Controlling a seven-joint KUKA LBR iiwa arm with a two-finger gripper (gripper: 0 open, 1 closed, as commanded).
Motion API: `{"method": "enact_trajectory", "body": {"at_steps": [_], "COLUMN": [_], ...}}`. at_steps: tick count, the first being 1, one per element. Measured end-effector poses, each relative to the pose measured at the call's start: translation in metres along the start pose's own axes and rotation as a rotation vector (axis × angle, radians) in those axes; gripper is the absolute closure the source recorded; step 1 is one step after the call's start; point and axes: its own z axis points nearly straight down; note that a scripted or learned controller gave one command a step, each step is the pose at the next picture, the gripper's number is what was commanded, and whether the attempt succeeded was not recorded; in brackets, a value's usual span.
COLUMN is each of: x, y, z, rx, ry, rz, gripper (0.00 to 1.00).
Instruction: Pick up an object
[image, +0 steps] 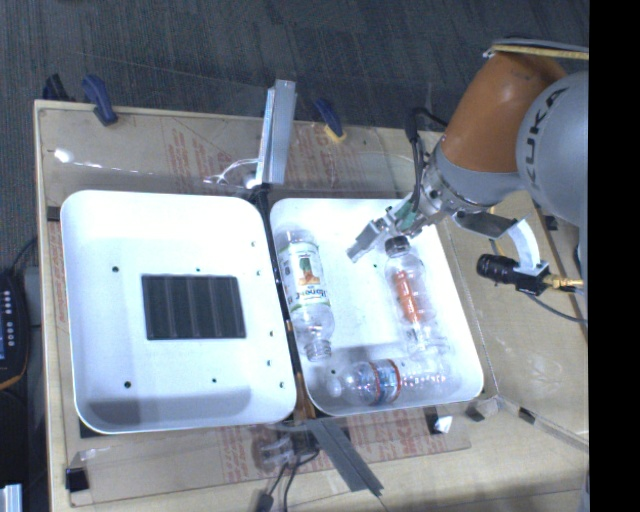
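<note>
Arm housing (555, 110), at 2 o'clock: dark letters "KU" readable, remainder cut off at the edge. Bench board (190, 150): faint reddish print, illegible. Bottle labels in the right bin (470, 350), 3 to 5 o'clock: coloured, wording too small to read.

Three clear plastic bottles lie on their sides in the right bin (455, 300): a white-labelled bottle (304, 290) along the left wall, an orange-labelled bottle (412, 300) toward the right, and a blue-and-red-labelled bottle (385, 382) across the near wall.
</note>
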Motion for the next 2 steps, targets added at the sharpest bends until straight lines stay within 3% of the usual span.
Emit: {"method": "enact_trajectory", "body": {"at_steps": [1,2], "x": [0.055,-0.017], "y": [-0.01,-0.023], "z": [0.014,0.049], "rx": [0.003,0.003], "ry": [0.003,0.002], "rz": [-0.045,-0.127], "gripper": [0.0,0.0]}}
